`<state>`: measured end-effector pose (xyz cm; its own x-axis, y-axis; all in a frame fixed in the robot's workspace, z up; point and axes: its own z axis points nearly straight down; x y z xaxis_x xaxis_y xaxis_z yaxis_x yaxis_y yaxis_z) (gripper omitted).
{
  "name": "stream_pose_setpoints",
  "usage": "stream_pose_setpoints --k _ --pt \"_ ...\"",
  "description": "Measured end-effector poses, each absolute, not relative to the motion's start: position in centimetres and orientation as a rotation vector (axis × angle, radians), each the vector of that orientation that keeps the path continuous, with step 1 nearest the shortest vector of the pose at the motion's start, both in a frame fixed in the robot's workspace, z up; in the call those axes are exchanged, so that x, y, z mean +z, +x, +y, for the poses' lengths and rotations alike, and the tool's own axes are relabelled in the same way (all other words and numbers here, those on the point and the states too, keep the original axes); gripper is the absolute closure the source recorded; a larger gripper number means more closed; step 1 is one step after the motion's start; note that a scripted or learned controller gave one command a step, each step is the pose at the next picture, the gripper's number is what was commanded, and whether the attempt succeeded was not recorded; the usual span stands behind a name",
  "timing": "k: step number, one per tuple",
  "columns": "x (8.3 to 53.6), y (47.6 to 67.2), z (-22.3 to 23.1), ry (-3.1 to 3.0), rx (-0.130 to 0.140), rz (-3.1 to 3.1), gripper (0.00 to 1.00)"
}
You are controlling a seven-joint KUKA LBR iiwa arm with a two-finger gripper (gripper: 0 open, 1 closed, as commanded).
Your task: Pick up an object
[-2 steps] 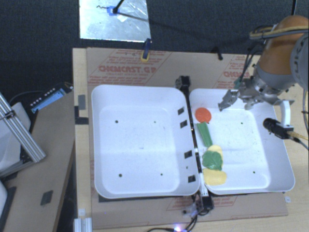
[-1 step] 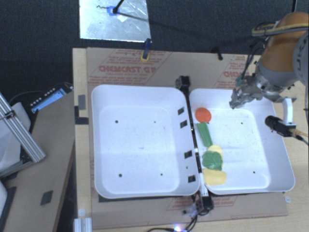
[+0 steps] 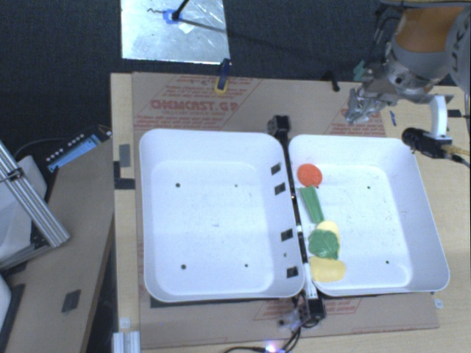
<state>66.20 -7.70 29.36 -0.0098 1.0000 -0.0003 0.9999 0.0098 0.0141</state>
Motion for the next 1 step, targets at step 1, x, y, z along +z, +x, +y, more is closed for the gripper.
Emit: stream_pose_setpoints --k 1 --pt "23.00 66.83 -0.76 2.213 0.001 2.236 1.00"
